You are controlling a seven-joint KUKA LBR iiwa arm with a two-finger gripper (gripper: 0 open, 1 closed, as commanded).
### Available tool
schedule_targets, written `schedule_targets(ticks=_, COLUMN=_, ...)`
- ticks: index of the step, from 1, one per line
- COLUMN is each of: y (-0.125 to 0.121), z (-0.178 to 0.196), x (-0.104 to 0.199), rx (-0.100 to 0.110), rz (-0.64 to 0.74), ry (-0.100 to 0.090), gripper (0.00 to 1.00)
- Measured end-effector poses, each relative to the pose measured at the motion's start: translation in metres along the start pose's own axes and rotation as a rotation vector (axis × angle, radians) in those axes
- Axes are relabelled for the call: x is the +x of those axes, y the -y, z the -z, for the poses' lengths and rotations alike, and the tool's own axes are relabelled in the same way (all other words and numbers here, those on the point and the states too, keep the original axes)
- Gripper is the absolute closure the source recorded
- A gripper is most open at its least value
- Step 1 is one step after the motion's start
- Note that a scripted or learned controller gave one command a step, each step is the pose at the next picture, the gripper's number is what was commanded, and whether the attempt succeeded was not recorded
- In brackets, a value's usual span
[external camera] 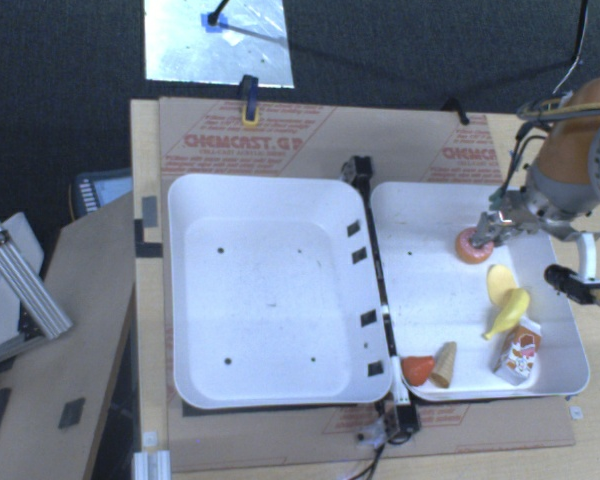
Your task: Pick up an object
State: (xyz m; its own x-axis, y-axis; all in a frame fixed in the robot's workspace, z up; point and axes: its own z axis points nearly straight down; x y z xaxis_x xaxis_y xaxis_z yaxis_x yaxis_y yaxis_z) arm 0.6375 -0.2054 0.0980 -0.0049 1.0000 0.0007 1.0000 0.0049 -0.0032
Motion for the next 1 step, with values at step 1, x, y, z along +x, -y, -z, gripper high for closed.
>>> schedule_targets(ticks=1, y=0.0040, z=0.0695, x=-0.0012, rx=-0.008, rz=-0.003, ry=0.003, gripper=1.00)
